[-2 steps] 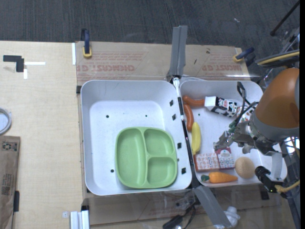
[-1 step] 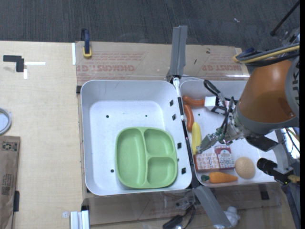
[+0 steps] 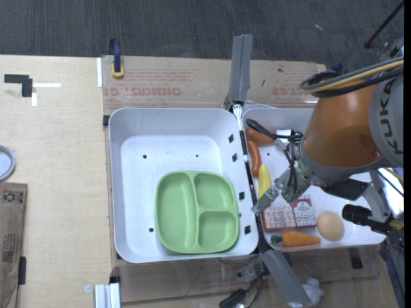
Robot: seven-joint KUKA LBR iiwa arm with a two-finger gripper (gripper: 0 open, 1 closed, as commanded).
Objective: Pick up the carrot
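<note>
My fingers (image 3: 275,196) hang low in the right bin (image 3: 282,115), near its left wall; whether they are open or closed I cannot tell. The carrot (image 3: 299,239) lies against the bin's near edge, beside an egg (image 3: 330,225), with a card (image 3: 288,217) just behind it.

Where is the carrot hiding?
The carrot lies in the right bin, down by its near edge, just below the red-and-white box and left of the egg.
</note>
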